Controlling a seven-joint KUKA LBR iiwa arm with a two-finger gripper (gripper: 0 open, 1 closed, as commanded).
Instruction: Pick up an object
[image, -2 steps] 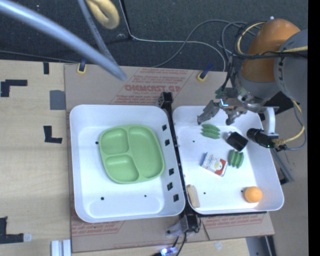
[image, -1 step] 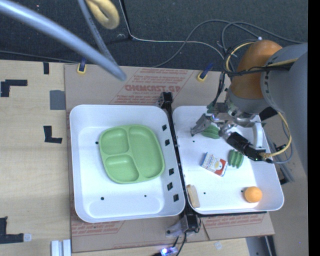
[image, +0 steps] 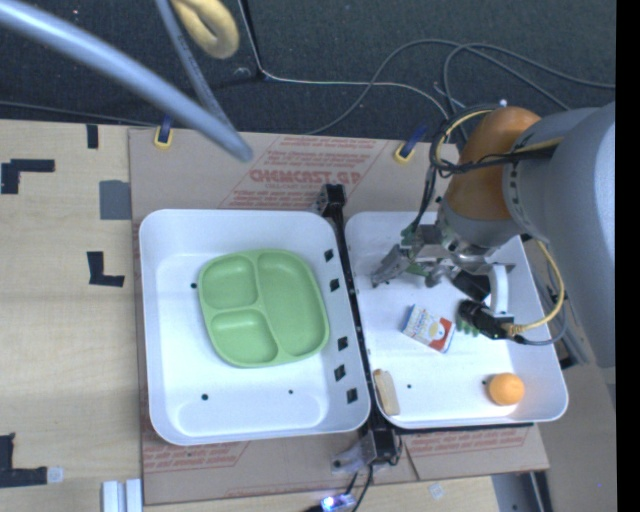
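Observation:
My gripper (image: 408, 274) hangs over the upper left part of the right bin (image: 540, 405), open, with nothing between its fingers. A small white carton with red and blue print (image: 428, 328) lies on the bin floor just below and to the right of the gripper, apart from it. An orange ball (image: 505, 389) rests near the bin's lower right corner. A small tan block (image: 386, 392) lies along the bin's lower left edge.
The left bin (image: 165, 300) holds a green divided plate (image: 264, 306). A black divider (image: 345, 290) runs between the bins. The arm's orange band (image: 490, 160) and grey body (image: 580, 210) cover the right bin's upper right. Cables trail behind the bench.

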